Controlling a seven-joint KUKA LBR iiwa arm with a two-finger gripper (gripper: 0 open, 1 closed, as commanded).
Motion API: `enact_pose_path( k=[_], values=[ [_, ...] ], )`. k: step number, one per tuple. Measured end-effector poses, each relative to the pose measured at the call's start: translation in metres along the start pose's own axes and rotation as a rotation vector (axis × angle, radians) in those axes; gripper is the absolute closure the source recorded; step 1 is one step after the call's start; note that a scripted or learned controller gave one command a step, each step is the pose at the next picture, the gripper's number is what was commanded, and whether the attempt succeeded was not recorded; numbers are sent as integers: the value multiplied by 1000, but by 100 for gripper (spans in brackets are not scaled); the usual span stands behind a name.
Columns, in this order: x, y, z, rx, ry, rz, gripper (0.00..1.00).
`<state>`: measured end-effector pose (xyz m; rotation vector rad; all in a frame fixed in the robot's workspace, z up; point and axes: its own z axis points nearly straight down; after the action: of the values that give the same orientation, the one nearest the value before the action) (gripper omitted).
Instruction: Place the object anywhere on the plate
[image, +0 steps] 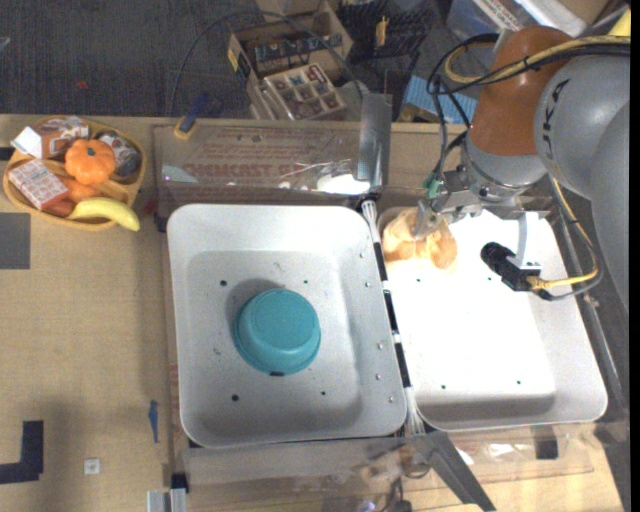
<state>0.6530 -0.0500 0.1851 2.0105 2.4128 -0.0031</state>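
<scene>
A teal round plate lies in the middle of the left white bin. A pale orange, lumpy object sits in the far left corner of the right bin, close to the wall between the two bins. My gripper hangs directly over this object, touching or nearly touching its top. The grey arm with its orange band reaches in from the upper right. The gripper's body hides part of the object.
A black fitting with a yellow cable hangs over the right bin beside the gripper. A clear plastic box stands behind the bins. A basket of toy fruit sits at the far left of the bench.
</scene>
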Motion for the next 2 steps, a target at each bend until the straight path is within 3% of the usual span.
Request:
enact_pose_path(
  k=[1,2],
  values=[
    [0,1,-40,-4,-1,-2,100],
    [47,-10,-51,-1,2,-403,100]
  ],
)
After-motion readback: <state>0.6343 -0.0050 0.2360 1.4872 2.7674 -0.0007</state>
